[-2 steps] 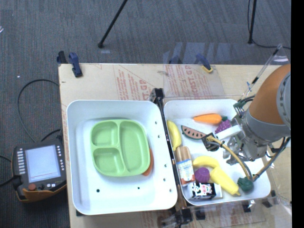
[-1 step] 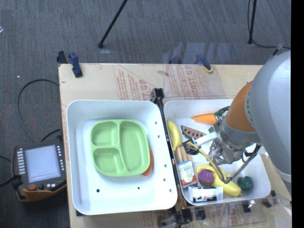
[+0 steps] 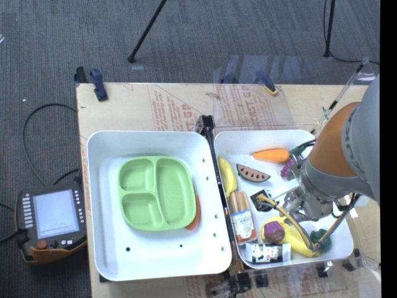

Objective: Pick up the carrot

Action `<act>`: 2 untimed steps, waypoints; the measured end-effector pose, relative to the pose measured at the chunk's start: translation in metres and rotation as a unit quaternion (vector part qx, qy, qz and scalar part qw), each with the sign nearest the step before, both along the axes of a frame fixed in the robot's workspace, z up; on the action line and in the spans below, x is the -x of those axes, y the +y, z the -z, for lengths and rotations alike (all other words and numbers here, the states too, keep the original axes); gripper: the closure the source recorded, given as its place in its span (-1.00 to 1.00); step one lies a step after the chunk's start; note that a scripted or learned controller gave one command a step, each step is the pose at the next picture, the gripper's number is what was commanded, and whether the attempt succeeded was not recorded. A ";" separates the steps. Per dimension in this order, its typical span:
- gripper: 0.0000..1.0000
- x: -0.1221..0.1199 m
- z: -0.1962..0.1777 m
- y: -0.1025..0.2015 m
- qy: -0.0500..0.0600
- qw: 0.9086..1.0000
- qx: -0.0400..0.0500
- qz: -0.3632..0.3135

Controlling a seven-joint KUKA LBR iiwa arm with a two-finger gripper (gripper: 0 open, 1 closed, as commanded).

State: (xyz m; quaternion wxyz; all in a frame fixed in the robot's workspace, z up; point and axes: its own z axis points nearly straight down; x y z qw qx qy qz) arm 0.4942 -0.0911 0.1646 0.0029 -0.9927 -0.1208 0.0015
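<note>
Lower right of frame: gripper low in the right bin, over a banana; cannot tell its state. Farther up, carrot lies free near the bin's upper edge. Approach step; next, shift up-frame over the carrot.

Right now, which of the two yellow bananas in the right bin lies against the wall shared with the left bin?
The short banana at the right bin's left wall, beside the watermelon slice. The other banana lies toward the bin's near right corner, under the arm.

The bench bears red print, unreadable.
</note>
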 end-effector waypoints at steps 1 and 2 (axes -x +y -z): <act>-1.00 0.001 0.002 0.000 0.002 1.000 0.000 0.001; -1.00 -0.091 0.014 0.006 0.002 1.000 0.000 -0.012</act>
